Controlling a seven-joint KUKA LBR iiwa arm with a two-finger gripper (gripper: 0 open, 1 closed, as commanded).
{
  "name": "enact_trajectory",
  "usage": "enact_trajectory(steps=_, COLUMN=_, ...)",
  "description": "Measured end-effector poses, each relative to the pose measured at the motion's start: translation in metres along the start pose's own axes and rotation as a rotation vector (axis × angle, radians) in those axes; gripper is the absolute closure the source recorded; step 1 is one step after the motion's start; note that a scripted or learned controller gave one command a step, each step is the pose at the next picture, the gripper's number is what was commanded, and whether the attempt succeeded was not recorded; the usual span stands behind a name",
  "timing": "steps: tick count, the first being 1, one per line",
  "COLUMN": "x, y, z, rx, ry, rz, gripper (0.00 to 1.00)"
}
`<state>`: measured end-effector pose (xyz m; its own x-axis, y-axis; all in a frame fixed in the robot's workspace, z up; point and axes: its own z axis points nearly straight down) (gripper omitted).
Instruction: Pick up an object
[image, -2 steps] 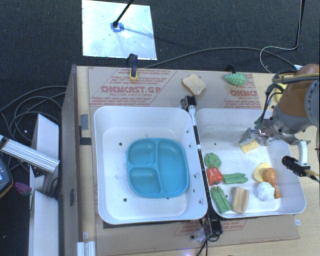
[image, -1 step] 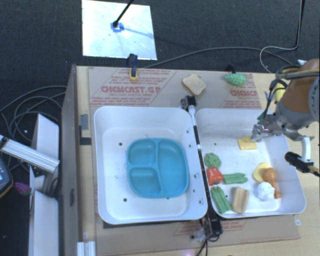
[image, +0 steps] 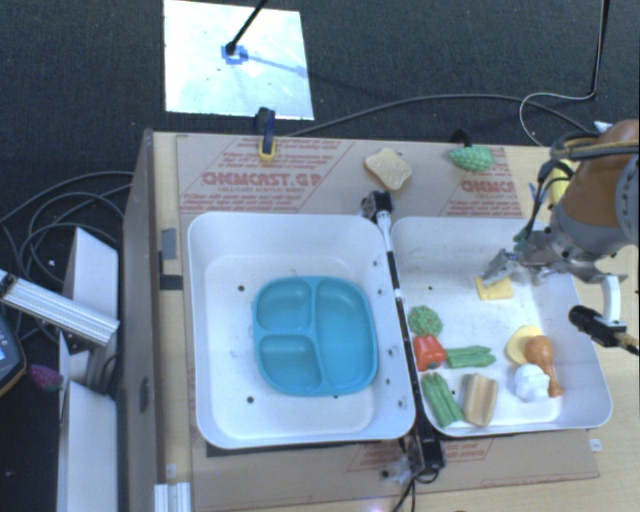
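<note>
Approach step: gripper (image: 500, 268) is lowered just beside the yellow cheese wedge (image: 494, 289) in the right bin (image: 600, 400); jaws' state cannot be told. Closing on it is needed next.

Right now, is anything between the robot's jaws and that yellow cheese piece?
No, nothing visible blocks it. The gripper hangs right beside the yellow cheese piece in the right bin; the other toy foods lie lower down.

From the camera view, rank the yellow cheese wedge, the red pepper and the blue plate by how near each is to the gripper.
1. Yellow cheese wedge, right bin, just below the gripper.
2. Red pepper, right bin's left side, near the divider.
3. Blue plate, left bin, farthest.
</note>
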<state>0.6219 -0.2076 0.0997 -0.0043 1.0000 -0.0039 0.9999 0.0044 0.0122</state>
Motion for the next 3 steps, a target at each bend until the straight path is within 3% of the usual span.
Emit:
enact_trajectory(steps=1, x=0.06, y=0.003, z=0.015, rx=0.01, ry=0.004, rz=0.0, gripper=0.0)
enact_trajectory(steps=2, x=0.059, y=0.004, z=0.004, rx=0.007, ry=0.003, rz=-0.002, gripper=1.0)
enact_trajectory(steps=3, x=0.136, y=-0.002, z=-0.087, rx=0.007, ry=0.004, rz=0.0, gripper=1.0)
